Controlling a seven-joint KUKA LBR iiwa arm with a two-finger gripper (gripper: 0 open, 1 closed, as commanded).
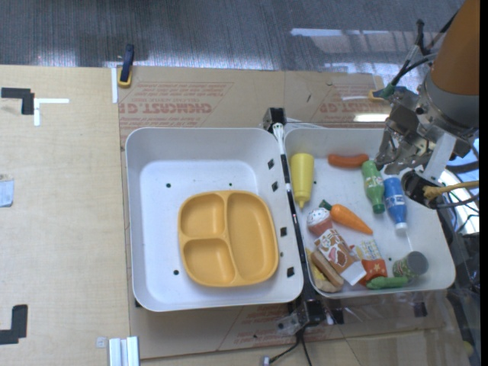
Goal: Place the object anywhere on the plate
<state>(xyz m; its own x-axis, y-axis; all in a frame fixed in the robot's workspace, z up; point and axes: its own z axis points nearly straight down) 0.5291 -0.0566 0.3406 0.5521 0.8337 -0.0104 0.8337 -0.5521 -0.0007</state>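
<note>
A yellow plate (228, 237) with three compartments lies in the left white bin (152, 166). My gripper (395, 157) hangs over the back right part of the right bin (435, 239), under the grey wrist with its orange band. Right below and beside it lie a green bottle (373, 187) and a blue bottle (395, 200). A red sausage (348, 159) lies just to the gripper's left. Nothing shows as held.
The right bin also holds a yellow mustard bottle (302, 178), a carrot (351, 218), a snack packet (335, 252), a green pepper (387, 283), a grey tin (412, 264) and several other small items. Cables hang at the arm's right.
</note>
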